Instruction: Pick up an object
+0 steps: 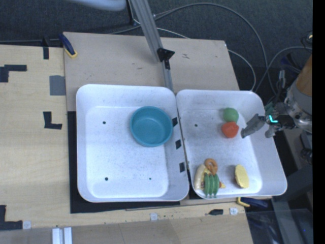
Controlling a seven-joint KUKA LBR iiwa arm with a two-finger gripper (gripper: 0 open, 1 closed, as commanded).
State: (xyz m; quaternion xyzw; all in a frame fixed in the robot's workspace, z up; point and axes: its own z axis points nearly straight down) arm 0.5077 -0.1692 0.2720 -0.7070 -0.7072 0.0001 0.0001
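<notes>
Where claw (pixel 252 127) hangs, right bin (pixel 203 108) rim near.

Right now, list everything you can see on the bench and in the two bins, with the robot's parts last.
Shallow white plastic bins: two, white, side by side, left and right.
Round blue bowl: one, blue, left bin, upper right.
Round green ball: one, green, right bin.
Round red-orange ball: one, below the green ball.
Green and yellow toy: one, right bin's lower edge.
Yellow oval piece: one, lower right.
Gripper: one, dark grey, over the right bin's right side.
</notes>
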